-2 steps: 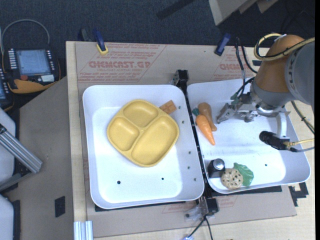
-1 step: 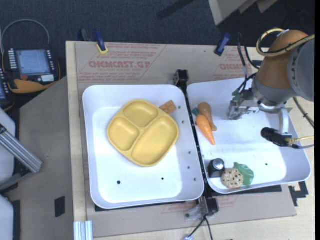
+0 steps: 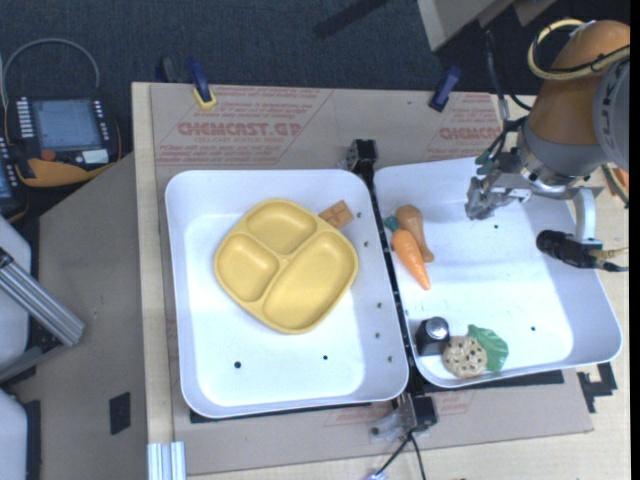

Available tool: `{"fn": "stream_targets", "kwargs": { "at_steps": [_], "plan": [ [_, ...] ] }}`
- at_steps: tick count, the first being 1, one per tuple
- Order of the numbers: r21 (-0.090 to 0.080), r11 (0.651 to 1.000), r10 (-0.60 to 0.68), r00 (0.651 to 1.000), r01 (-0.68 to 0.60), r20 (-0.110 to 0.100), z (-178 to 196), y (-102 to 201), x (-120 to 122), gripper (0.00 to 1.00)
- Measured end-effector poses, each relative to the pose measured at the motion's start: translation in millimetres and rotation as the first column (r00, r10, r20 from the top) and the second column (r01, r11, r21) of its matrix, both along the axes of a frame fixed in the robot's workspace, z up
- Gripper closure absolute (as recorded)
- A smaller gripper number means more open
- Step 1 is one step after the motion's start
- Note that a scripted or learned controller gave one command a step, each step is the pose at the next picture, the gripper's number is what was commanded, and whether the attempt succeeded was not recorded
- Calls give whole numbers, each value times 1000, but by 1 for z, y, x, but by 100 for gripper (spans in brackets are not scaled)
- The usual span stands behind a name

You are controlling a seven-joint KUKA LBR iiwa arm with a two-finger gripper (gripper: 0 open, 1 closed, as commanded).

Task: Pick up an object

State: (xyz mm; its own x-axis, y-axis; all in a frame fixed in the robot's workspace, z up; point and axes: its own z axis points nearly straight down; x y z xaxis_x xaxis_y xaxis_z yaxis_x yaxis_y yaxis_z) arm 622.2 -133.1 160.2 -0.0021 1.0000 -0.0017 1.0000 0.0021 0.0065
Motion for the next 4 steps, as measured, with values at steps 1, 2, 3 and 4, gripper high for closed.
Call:
{"fn": "stream_targets", "kwargs": {
  "at_steps": [1, 2, 3, 4],
  "plan": [
    [-1, 1000, -1, 1000, 1, 1, 54, 0, 1, 100],
    [1, 1000, 3, 1000, -3, -3, 66, 55, 1, 100],
    [4, 1000, 4, 1000, -4, -9, 66, 109, -6, 100],
    [3, 1000, 4, 1000, -4, -3, 75, 159, -1, 100]
  ]
}}
